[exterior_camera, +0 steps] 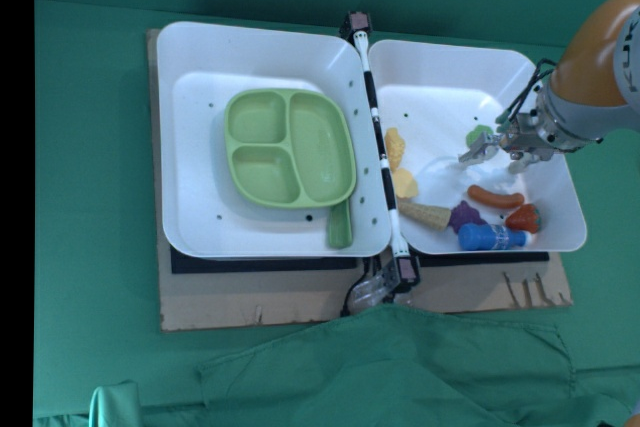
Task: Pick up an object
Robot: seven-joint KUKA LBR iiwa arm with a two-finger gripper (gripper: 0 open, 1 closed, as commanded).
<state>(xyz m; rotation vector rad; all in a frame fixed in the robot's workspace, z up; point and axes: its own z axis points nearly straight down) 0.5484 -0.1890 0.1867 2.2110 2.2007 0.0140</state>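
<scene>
My gripper (495,158) hangs over the right bin (440,75), near its right wall, fingers spread and nothing between them. A small green toy (478,133) lies just behind the left finger. Just in front of the gripper lies an orange-red sausage (495,197). Closer to the front wall are a red strawberry-like piece (526,217), a blue bottle (490,237), a purple grape cluster (463,215) and an ice-cream cone (425,212). Two yellow pieces, a corn-like one (396,147) and a paler one (404,182), sit by the bin's left wall.
The left bin (190,65) holds a light green divided plate (290,148) and a green slab (340,227) leaning at its front right. A black-and-white bar (372,105) runs between the bins. Green cloth (400,365) is bunched in front of the bench.
</scene>
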